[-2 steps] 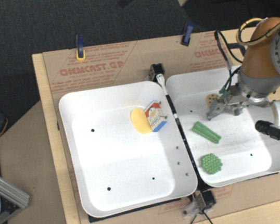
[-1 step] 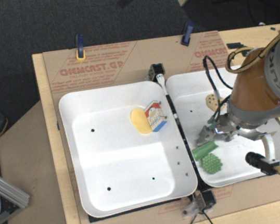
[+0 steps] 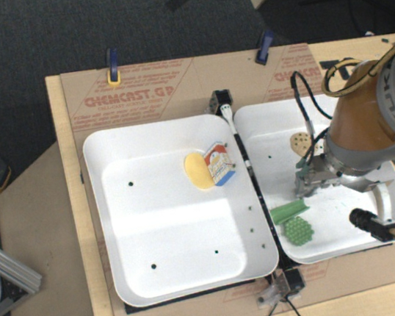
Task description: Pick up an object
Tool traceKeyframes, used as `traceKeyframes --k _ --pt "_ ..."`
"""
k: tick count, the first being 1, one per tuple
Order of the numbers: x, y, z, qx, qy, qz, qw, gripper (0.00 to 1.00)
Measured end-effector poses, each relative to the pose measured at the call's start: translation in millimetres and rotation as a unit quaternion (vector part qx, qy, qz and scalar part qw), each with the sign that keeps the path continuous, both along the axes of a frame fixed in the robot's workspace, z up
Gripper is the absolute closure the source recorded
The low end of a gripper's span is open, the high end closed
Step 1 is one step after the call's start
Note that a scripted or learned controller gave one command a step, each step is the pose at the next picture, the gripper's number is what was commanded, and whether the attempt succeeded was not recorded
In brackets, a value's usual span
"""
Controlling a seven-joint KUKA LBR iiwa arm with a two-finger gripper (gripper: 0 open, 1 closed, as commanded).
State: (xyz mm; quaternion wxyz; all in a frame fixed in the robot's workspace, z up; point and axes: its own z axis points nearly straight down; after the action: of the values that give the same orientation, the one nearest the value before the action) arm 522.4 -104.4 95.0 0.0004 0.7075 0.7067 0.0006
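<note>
Green brush [image 3: 294, 221] lies just below the gripper [image 3: 307, 182] in right bin [image 3: 266, 124].

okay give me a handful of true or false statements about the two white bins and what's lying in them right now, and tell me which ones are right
1. A yellow object lies in the left bin. True.
2. The green brush lies in the left bin. False: it lies in the right bin, near its front edge.
3. A small red, white and blue carton lies right beside the yellow object. True.
4. The claw is over the left bin. False: it is over the right bin, just above the green brush.
5. A round tan perforated disc lies in the right bin. True.
</note>
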Motion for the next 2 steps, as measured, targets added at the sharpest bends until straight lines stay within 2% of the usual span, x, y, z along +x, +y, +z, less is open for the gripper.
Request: traceKeyframes --k 1,2 --pt "59 63 96 0.0004 -0.007 0.005 1.0000 1.00" --pt "26 86 217 0.0004 -0.007 0.003 1.0000 1.00"
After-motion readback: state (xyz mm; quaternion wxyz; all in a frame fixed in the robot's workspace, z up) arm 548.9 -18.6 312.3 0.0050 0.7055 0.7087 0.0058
